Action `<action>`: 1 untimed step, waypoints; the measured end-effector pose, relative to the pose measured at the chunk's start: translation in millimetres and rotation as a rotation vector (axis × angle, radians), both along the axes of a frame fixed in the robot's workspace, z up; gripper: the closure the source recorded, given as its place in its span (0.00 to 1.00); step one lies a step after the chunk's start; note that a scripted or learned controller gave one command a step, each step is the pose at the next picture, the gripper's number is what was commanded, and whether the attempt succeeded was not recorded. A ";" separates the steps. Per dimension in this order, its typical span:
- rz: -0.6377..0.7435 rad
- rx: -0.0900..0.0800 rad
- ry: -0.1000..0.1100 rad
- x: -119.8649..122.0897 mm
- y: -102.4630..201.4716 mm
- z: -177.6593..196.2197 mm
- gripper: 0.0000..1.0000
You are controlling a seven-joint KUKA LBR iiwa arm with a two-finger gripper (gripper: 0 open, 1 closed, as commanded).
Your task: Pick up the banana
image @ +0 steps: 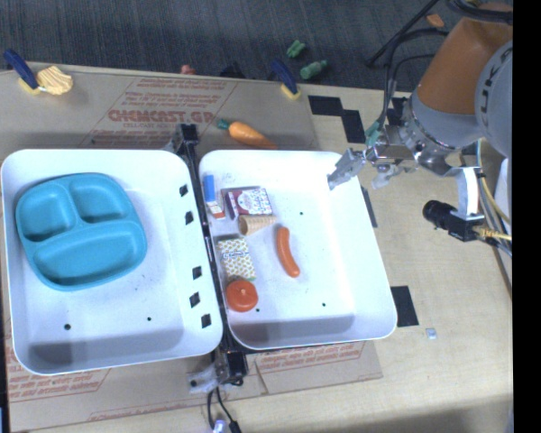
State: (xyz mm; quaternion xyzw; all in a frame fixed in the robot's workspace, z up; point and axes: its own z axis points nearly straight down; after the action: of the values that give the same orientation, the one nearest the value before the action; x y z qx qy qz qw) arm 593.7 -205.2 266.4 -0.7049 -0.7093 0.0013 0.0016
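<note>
Possibly the banana is the small yellow lump [56,81] at the far-left back corner, outside both bins; I cannot be sure. If so, it is probably light and smooth, best pinched across its middle. Rightward, the gripper [341,173] hovers over the right bin [370,278] at its back rim; released or clenched, I cannot tell.

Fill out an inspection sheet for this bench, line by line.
Surface: bench bearing left bin and right bin, side by side on cardboard.
Job's things: banana not recognisable in either bin.
Clutter: blue divided plate in left bin; sausage, red round piece, small boxes and packets in right bin; carrot on cardboard behind the bins.
Grippers: gripper above right bin's far right corner, nothing seen between its fingers.
Cables: black and yellow cables at the arm.
Surroundings: dark carpet with small green toys.
</note>
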 end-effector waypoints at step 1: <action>-0.265 0.001 0.004 16.9 77.0 -93.8 0.00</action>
State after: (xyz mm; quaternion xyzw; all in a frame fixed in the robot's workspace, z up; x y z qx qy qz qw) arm 610.6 -128.2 172.6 -0.7924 -0.6100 0.0021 0.0034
